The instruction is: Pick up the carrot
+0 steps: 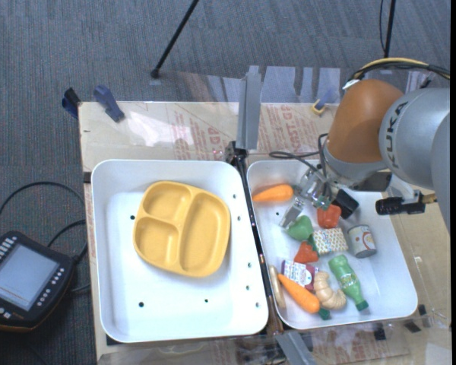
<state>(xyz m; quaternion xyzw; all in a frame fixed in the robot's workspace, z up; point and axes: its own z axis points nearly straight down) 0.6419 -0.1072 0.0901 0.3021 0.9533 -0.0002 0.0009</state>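
Tapered orange carrot [299, 293], green-tipped, beside knobbly peanut [328, 291].

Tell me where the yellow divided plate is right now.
In the camera view, the yellow divided plate lies in the left bin, toward its upper middle, across the divider from the right bin's toy food.

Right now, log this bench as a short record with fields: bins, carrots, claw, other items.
left bin: holds a yellow divided plate
right bin: holds the toy food and the claw
carrots: two orange carrot-like pieces, upper carrot near the bin's top left, lower carrot near its bottom edge
claw: low over the right bin, right of the upper carrot, nothing seen between its fingers
other items: green bottle, small can, green pepper
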